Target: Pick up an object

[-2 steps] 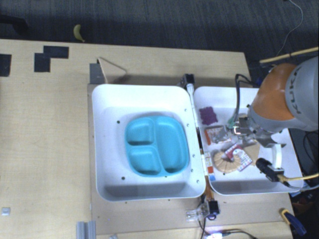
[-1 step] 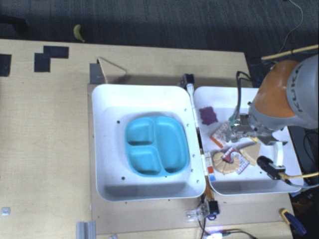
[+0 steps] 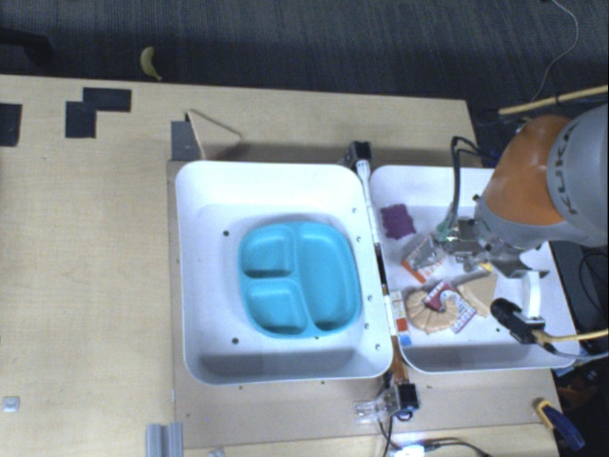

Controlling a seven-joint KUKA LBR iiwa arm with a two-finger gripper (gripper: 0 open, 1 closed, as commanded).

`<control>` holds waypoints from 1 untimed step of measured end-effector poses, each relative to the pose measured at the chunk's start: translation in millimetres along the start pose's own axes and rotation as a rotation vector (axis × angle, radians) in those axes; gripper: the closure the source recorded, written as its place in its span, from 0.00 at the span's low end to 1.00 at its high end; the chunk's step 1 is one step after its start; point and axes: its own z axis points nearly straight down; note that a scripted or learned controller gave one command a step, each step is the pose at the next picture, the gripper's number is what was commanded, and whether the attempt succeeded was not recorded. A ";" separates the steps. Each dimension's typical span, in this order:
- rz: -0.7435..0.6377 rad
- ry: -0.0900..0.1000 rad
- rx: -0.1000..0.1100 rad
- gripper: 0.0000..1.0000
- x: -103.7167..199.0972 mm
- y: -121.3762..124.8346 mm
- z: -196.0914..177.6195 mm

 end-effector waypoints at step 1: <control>-0.001 0.001 -0.003 1.00 0.7 1.4 -10.8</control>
